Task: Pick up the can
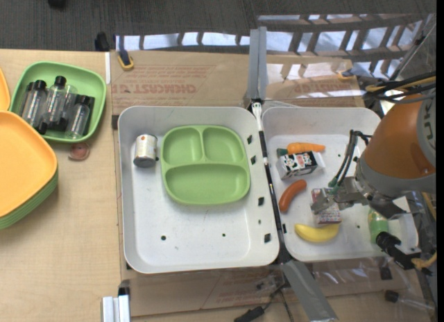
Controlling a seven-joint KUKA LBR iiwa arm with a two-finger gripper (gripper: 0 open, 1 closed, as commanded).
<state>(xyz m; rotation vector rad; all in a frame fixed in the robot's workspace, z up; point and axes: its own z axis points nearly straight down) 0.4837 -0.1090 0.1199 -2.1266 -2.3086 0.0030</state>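
I see the can (145,150) lying in the left bin (139,244), close to that bin's left wall and toward its far end. It sits just to the left of the green divided plate (206,164), and I cannot tell whether the two touch. The can is silver with a small red mark on its top.

The arm (406,148) comes in from the right, and its orange band hangs over the right bin (361,116), well apart from the can. The gripper (326,206) is low in the right bin, beside a small crumpled packet. I cannot tell whether the fingers are apart or together, as the packet and the wrist parts blur into each other there.

Around the gripper I see a banana (318,232) just on the near side, a red-orange sausage-shaped toy (292,195) to the left, and a small black and white carton (301,164) on the far side with a carrot (306,148) lying just past it. A green bottle (379,226) lies near the right wall of the right bin, under the arm.

On the bench to the left of the bins I see a green tray (31,78) holding several small dark-capped bottles, and a stack of orange plates (24,175) on its near side.
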